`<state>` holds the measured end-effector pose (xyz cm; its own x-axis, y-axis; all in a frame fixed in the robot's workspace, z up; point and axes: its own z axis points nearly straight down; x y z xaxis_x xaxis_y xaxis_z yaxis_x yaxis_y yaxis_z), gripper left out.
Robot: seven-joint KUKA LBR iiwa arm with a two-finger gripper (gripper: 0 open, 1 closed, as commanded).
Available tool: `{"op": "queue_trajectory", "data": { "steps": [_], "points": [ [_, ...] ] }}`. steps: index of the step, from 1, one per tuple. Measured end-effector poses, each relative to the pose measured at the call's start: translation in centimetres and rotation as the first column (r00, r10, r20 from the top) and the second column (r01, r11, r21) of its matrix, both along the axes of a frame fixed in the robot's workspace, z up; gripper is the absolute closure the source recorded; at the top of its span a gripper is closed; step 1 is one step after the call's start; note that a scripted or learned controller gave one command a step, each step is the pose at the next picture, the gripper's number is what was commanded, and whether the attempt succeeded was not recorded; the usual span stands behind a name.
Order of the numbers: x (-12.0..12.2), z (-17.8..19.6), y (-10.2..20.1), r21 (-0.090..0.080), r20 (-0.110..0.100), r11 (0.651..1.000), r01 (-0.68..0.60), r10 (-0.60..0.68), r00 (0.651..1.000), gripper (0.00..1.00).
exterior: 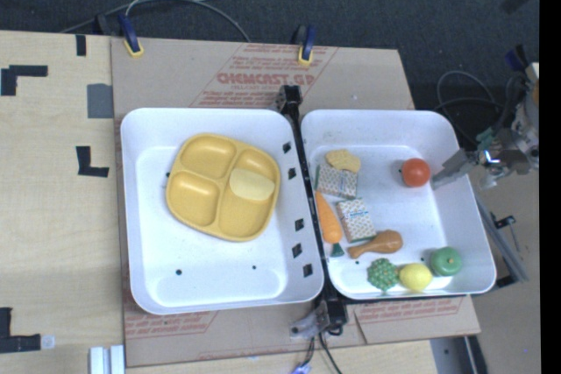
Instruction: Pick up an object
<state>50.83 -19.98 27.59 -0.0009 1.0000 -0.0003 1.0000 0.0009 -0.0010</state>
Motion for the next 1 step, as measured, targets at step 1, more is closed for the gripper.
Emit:
{"op": "queue_trajectory", "data": {
  "steps": [1],
  "points": [
    [5.53, -15.29, -1.41, 0.001, -0.003, 1.0, 0.0, 0.0, 1.0, 0.0]
  ]
}}
